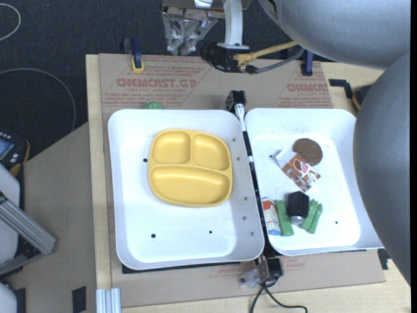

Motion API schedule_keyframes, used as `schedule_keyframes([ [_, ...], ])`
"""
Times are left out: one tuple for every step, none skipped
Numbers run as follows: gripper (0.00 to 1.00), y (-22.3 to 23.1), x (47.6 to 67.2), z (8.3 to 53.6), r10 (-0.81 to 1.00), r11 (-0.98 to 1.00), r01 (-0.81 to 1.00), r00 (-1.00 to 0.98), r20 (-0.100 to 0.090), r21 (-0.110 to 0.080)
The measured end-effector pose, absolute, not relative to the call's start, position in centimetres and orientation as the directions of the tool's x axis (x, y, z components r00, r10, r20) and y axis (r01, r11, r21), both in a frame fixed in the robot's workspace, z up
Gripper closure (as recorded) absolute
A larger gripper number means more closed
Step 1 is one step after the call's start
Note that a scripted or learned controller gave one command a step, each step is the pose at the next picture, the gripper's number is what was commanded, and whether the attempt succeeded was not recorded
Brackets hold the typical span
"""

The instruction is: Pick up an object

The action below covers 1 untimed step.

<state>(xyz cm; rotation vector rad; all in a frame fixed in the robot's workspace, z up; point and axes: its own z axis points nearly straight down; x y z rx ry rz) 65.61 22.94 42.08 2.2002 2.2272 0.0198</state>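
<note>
Camera view, looking down at a slant, shows the gripper [184, 39] hanging at about twelve o'clock, above the far edge of the brown board [163, 80] and well apart from both bins; nothing sits between its fingers, and whether they stand apart or together cannot be told. At nine o'clock of centre the left bin [130, 214] holds a yellow divided plate [191, 167], lying flat in its upper half. At three o'clock the right bin [339, 129] holds the small pickable things: a brown round disc [307, 151] toward the top, a red-and-white wrapper [300, 173] touching it at its seven o'clock, and lower down a black block [298, 205] resting across green pieces [314, 216], with a small printed packet [271, 216] just beside them at nine o'clock. The grey arm [345, 18] fills the one-to-three o'clock side.
</note>
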Motion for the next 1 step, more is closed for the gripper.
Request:
schedule_keyframes([
  [1.00,23.03,65.62,43.15,1.000,0.014,1.000,-0.014,0.002,0.020],
])
